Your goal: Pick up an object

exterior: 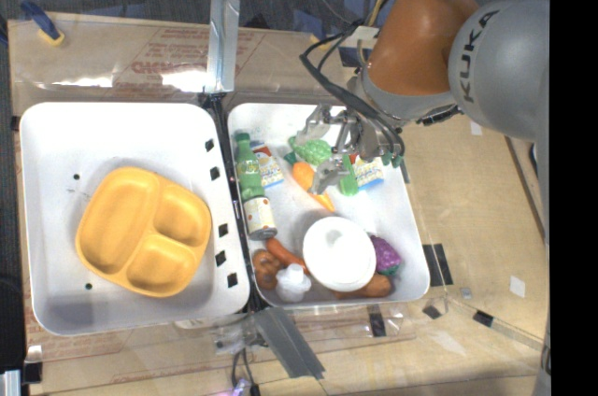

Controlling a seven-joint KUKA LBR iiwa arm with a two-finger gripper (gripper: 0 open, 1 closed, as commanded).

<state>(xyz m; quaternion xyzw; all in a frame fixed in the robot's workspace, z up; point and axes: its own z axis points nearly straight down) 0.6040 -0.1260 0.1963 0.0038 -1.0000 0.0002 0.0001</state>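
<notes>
My gripper (pixel 338 162) hangs over the upper middle of the right bin (pixel 411 226), its fingers spread apart. Just under and around it lie a green leafy toy (pixel 311 148), an orange carrot (pixel 306 176) and a green bottle-like piece (pixel 348 184). Nothing sits visibly between the fingers. Along the bin's left side lies a green bottle with a label (pixel 249 168) and a small jar (pixel 260 217). A white round lid or bowl (pixel 338 252) rests near the front, with a purple toy (pixel 385 256) beside it.
The left bin (pixel 37 133) holds a yellow divided tray (pixel 143 230). Sausage-like toys (pixel 274 256) and a small white item (pixel 291 282) lie at the right bin's front. A small carton (pixel 370 172) sits near the gripper. The arm's orange band (pixel 416 39) looms over the bin's back right.
</notes>
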